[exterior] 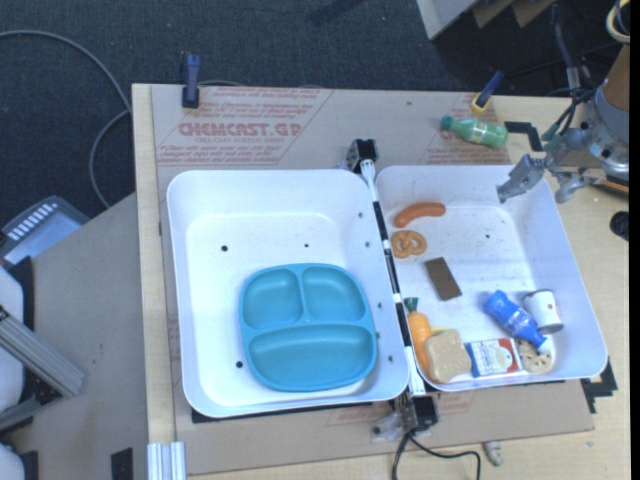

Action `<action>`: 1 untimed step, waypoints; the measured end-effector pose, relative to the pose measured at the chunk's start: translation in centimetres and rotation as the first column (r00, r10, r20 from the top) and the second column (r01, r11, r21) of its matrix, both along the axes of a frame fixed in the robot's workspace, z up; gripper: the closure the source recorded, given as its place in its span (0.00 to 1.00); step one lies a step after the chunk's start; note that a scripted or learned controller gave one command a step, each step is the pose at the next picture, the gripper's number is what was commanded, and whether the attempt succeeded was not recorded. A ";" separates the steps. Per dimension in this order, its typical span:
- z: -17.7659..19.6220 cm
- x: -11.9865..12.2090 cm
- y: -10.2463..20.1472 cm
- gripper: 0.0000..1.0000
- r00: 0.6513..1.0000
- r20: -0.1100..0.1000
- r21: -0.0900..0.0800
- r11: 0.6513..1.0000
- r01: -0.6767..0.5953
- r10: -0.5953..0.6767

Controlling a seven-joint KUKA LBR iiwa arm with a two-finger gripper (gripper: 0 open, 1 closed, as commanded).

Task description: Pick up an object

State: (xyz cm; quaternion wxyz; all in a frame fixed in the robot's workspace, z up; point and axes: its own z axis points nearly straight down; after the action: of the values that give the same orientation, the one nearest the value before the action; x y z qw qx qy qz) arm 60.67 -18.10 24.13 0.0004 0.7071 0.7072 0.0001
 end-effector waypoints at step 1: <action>-12.7 -4.3 4.8 0.00 1.000 -0.004 0.002 1.000 0.000 0.000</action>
State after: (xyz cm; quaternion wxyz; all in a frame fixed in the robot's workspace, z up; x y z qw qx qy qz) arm 56.36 -13.31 11.43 -0.0016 0.7069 0.7073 -0.0009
